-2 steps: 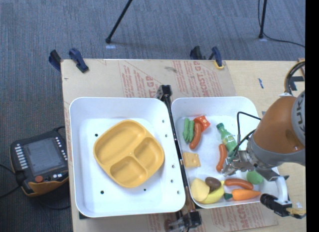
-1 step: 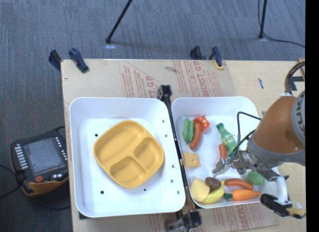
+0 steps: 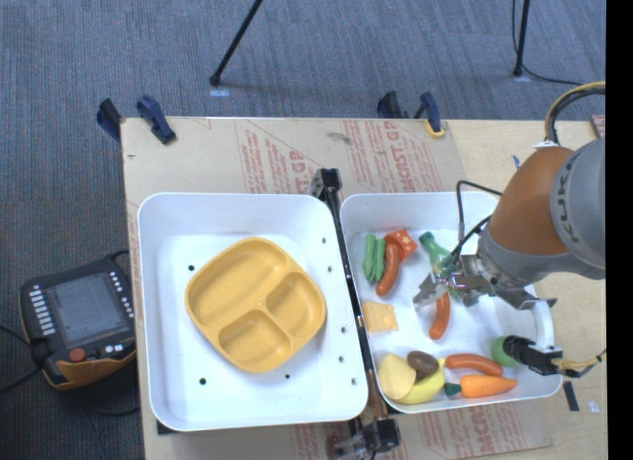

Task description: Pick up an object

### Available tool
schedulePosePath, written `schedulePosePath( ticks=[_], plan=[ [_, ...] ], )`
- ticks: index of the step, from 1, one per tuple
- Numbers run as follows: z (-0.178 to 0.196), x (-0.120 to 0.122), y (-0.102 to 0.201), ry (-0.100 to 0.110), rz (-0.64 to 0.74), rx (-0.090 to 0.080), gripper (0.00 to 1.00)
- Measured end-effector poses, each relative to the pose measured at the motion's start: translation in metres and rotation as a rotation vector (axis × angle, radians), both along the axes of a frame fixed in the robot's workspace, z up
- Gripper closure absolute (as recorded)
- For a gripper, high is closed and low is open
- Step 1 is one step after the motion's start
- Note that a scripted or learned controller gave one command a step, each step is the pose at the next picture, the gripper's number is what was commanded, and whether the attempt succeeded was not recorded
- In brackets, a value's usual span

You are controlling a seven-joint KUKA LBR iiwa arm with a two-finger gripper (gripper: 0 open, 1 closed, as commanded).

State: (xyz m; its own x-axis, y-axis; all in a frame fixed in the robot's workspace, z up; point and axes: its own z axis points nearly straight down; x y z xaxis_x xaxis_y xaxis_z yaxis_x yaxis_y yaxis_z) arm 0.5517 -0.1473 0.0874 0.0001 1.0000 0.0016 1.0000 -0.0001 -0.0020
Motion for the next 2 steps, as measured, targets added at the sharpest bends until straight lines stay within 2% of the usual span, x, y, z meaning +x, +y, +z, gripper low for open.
schedulePosePath(
  ticks=[1, 2],
  plan=[
    [0.01, 0.0, 0.0, 0.002, -0.003, 0.002, 1.0],
    [0.13, -0.038, 0.025, -0.002, 0.001, -0.001, 1.0]
  ],
)
